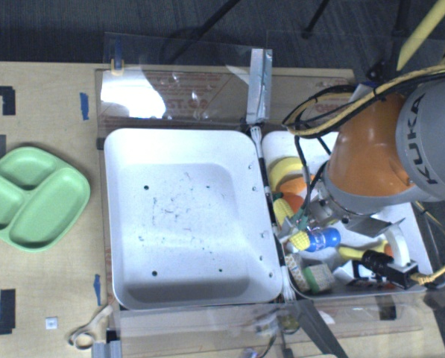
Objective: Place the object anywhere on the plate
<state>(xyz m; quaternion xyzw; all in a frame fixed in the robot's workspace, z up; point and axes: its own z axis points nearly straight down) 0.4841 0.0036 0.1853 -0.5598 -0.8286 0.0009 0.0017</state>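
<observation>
The pale wooden bench (pixel 43 95) carried two shallow white plastic bins side by side. The left white bin (pixel 185 200) showed a scuffed floor. The grey arm with the orange band (pixel 371 155) reached in from the right and hung over the right white bin (pixel 279 137), covering much of it.

The green divided plastic plate (pixel 36 200) sat on the bench left of the left bin, well apart from the arm.

The gripper (pixel 320 216) was low in the right bin, mostly hidden beneath the wrist. Whether it was apart or together could not be told, and nothing could be seen held in it.

Every loose object lay in the right bin, far from the plate. A round yellow roll (pixel 285 171) sat by the bin's left wall, with an orange piece (pixel 293 187) touching it below. Just beside the gripper lay a small blue plastic bottle (pixel 326 239), and against it what was possibly a knobbly yellow toy corn cob (pixel 300 240). A grey-green block (pixel 317 276) rested near the front wall.
</observation>
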